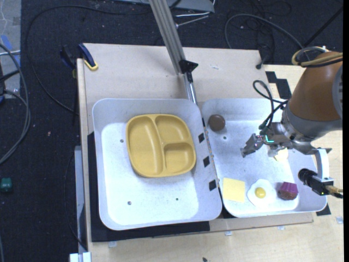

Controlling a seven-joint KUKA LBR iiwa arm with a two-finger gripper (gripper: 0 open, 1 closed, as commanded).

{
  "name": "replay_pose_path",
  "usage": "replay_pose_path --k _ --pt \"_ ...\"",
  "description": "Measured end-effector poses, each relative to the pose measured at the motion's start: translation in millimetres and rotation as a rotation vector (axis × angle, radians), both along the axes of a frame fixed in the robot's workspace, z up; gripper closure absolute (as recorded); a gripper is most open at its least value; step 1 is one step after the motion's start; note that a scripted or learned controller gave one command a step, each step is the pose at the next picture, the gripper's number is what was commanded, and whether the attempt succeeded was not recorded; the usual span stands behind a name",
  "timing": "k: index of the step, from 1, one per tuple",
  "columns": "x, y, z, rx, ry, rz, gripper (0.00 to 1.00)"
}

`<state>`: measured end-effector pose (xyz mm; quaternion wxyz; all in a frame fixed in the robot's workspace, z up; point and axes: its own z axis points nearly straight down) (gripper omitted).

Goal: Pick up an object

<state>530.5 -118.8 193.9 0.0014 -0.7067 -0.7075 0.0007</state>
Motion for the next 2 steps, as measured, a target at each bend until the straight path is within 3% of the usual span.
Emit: replay_pose_path --k 1,2 --pt "0.6 -0.1 0.8 0.000 -0.002 0.000 0.00" --pt "-4.8 -0.7 -43.5 0.000 0.002 -0.003 0.00"
